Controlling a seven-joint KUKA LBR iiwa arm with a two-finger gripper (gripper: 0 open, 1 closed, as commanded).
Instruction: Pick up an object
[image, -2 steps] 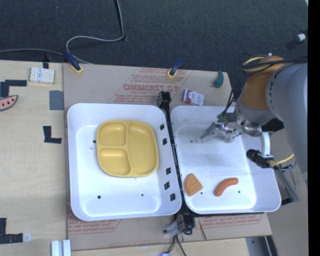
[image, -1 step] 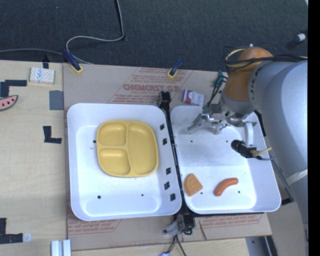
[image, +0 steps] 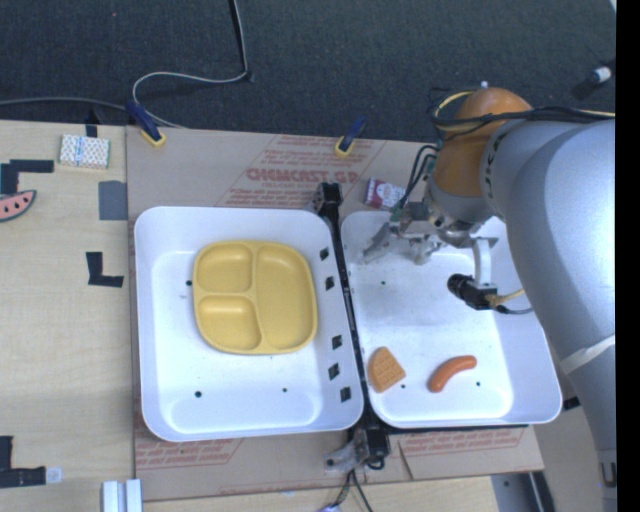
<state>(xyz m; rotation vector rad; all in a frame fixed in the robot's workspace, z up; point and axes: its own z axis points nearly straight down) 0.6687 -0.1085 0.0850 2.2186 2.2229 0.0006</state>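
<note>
The gripper (image: 400, 243) hangs over the right bin's (image: 520, 350) far edge, fingers apart and holding nothing. A sausage (image: 452, 373) and a cracker (image: 385, 368) lie near its front edge, bare floor between. A yellow plate (image: 254, 297) sits mid left bin (image: 165, 330).

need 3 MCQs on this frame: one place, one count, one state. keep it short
1. Where is the yellow plate?
A. left bin
B. right bin
C. on the cardboard

2. How many food items lie in the right bin?
A. none
B. two
C. four

3. What is the sausage's state?
A. between the fingers
B. lying on the bin floor
C. on the plate

Key: A, it fills the middle of the left bin. B, the sausage and the cracker. B, it lies loose, well apart from the gripper at the bin's far edge.
</note>
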